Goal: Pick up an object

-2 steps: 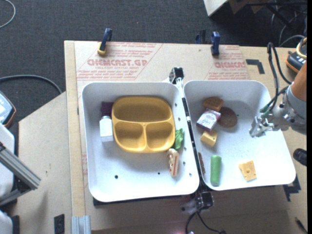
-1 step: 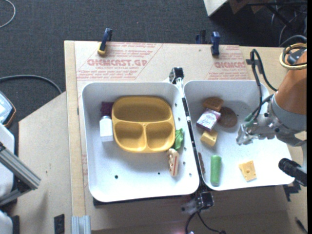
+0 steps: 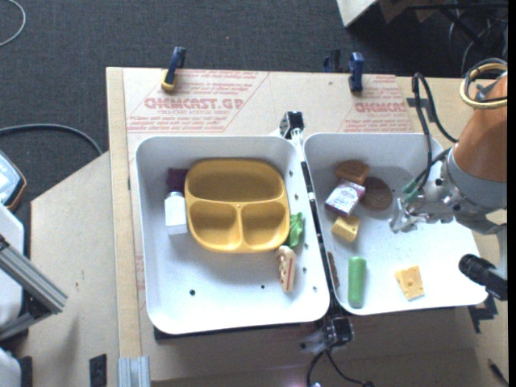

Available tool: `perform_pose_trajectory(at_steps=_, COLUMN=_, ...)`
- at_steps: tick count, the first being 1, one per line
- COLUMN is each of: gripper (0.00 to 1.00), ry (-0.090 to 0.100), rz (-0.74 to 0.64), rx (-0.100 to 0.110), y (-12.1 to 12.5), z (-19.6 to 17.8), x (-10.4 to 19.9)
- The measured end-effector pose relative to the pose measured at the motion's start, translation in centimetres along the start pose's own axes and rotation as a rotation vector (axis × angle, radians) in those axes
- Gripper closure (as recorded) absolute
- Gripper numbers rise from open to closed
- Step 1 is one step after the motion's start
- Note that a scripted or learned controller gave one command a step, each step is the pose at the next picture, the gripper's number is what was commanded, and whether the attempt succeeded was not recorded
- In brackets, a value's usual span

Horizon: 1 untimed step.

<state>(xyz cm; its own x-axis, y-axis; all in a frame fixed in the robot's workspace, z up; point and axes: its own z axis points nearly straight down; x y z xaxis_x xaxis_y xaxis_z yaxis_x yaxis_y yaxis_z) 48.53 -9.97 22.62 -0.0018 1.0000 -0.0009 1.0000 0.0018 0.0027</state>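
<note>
The gripper [image 3: 401, 220] is seen over the right bin [image 3: 451, 297]; whether its jaws are apart or together cannot be told. No object is seen between them. Just left of the jaws lie a brown round piece [image 3: 377, 193], a purple-and-white packet [image 3: 345, 197] and a yellow block [image 3: 346, 229]. Below and left lies a green cylinder [image 3: 355, 280]; below, a cheese wedge [image 3: 410, 282]. Far left, a yellow divided tray [image 3: 237, 205] is held in the left bin [image 3: 210, 305].

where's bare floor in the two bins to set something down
Left bin: open floor along the front, below the yellow tray. Right bin: bare patch between green cylinder and cheese wedge. Crowded at its back-left around the purple packet.
</note>
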Motion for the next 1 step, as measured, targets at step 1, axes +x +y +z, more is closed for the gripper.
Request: perform_pose_trajectory(at_steps=1, gripper=1.00, ry=0.000, rz=-0.001, rx=0.000, y=0.77, z=-0.16, x=0.97)
